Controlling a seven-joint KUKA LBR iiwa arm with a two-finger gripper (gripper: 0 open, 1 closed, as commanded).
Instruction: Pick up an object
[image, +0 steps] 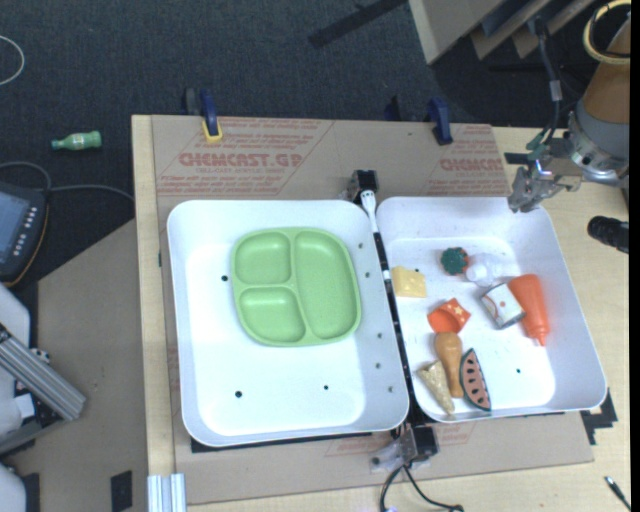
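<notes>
My gripper (527, 196) hangs over the far right corner of the right bin (575, 340), above its rim and apart from every object. In that bin lie a yellow cheese wedge (407, 282), a dark green piece (455, 260) next to a small white piece (478, 270), an orange carrot-like piece (533, 305) touching a grey and white block (500, 305), a red-orange chunk (449, 317), a brown-orange piece (450, 354), a watermelon slice (474, 380) and a cream cone (437, 385).
The left bin (200, 350) holds a green divided plate (296, 287). Two blue clamps (210, 115) (437, 118) grip the board's far edge. A green bottle (77, 141) lies on the floor at far left.
</notes>
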